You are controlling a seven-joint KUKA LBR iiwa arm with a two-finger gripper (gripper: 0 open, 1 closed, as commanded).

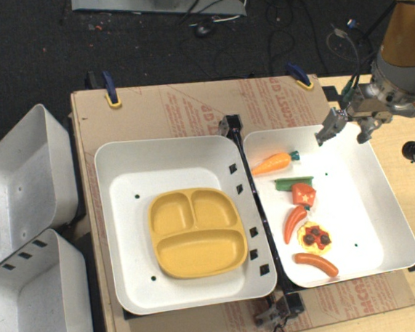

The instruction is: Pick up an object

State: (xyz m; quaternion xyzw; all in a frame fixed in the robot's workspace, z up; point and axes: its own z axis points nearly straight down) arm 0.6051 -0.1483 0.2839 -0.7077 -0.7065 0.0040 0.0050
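The pincer (345,128), fingers spread and empty, hangs over the right bin's (386,203) far corner; the carrot (271,164) (long axis roughly left-right) lies down-left

My arm (406,40) comes across as a thick rounded column, mustard-orange over its upper stretch and pale grey below, where it narrows into a collar. Under that collar I see a lighter metallic wrist block with boxy edges and small dark fittings I can't resolve. Black cables loop beside it, one carrying a little blue connector. The gripper (348,130) has two dark, slim fingers (328,129), angular in outline, each tapering toward a blunt tip. I can't make out any markings or screws on the housing at this resolution.
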